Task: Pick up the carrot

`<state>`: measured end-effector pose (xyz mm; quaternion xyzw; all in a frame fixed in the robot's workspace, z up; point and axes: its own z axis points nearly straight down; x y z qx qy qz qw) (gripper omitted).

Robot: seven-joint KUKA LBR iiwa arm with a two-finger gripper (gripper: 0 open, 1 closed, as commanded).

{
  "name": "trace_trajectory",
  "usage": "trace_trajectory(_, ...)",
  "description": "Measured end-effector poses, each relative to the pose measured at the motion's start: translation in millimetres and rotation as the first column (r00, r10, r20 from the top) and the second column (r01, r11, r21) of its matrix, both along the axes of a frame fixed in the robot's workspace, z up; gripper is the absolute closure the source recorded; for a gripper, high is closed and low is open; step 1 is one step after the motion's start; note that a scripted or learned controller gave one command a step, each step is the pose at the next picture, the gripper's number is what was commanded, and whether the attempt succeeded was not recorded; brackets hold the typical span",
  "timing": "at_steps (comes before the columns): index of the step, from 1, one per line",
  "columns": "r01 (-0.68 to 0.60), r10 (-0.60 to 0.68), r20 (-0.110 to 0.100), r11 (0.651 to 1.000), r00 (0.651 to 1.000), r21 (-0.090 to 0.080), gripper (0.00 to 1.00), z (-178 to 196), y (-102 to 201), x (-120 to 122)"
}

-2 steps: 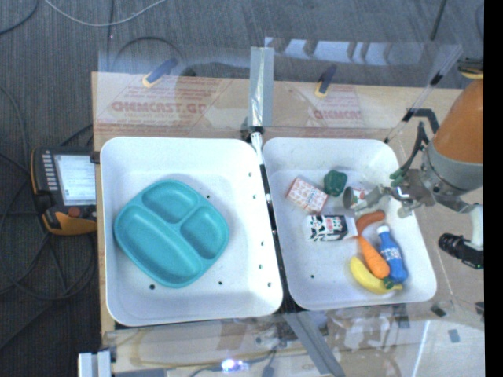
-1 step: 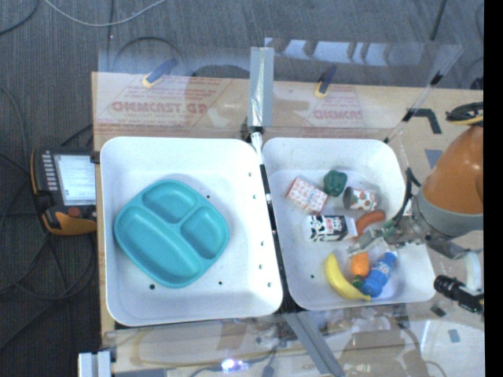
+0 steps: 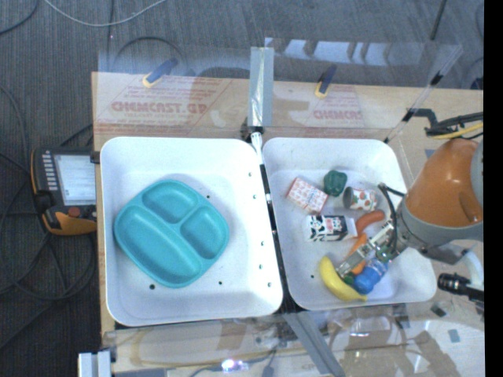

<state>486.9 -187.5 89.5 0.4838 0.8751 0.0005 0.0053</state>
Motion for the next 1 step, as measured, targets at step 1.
trace_trajectory(1,-0.001,0.001,0.011,1.0,1.0,0.0,1.0,11.9,0.6,3.7)
